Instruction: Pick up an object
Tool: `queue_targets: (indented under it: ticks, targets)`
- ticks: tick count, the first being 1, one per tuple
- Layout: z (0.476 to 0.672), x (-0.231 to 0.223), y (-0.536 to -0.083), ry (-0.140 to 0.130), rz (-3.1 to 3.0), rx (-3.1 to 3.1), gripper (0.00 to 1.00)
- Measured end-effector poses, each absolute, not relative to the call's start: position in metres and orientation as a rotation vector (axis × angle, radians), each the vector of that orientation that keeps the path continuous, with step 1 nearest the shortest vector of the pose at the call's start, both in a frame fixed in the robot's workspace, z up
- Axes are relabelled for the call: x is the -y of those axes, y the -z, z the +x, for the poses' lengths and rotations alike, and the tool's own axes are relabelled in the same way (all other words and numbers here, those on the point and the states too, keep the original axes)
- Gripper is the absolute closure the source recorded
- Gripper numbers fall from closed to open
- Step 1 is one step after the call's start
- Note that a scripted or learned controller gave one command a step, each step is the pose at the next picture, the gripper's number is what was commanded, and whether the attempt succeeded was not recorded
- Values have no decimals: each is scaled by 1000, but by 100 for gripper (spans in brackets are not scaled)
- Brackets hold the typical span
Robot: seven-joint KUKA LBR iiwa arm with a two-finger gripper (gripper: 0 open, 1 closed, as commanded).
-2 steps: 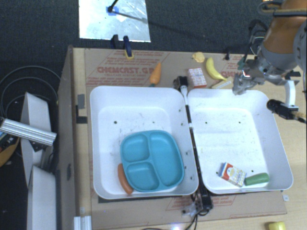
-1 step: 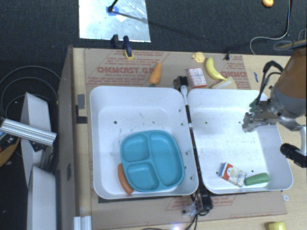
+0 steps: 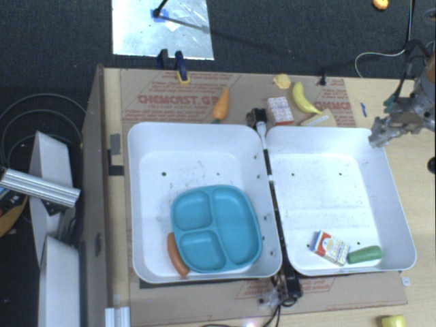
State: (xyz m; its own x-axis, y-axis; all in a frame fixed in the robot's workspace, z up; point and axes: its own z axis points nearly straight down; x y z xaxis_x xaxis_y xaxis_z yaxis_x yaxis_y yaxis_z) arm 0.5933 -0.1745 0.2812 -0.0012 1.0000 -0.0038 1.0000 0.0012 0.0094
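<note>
**benchrat:** If you're picking a target, look at the right bin [image 3: 381,182]. Two things sit in its near corner: a small printed carton [image 3: 329,246] and a green cylinder-ish piece [image 3: 364,254] just beside it, on the side away from the left bin. I'd guess the carton is light and stiff, probably thin card, so it may dent if you squeeze hard. Take it across its narrow sides. It lies flat and a bit skewed, so line your fingers up with that angle.

**kuka_newb:** What about the green one? And where's your gripper at?

**benchrat:** Green one looks smooth and rounded, so my bet is it rolls or squirts out unless you close across its middle. It's close to the bin's wall too, which could crowd a finger. The gripper [image 3: 379,135] hangs over the far right corner of the right bin, well apart from both items. It's too small and blurry for me to tell how far open it is, and I see nothing in it.

**kuka_newb:** Left bin any easier?

**benchrat:** The left bin [image 3: 146,155] holds a blue divided tray [image 3: 214,227], compartments bare, with an orange sausage-shaped thing [image 3: 176,253] tucked against the tray's left edge. The tray looks rigid and broad, awkward for two fingers except at its rim.
</note>
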Motion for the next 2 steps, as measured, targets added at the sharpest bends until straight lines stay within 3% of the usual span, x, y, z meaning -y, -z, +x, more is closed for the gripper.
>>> queue_targets:
  ticks: [1, 2]
  targets:
    - [650, 205, -288, -6, 2210, -2221, 100]
    - [669, 192, -285, -3, 2213, -2222, 100]
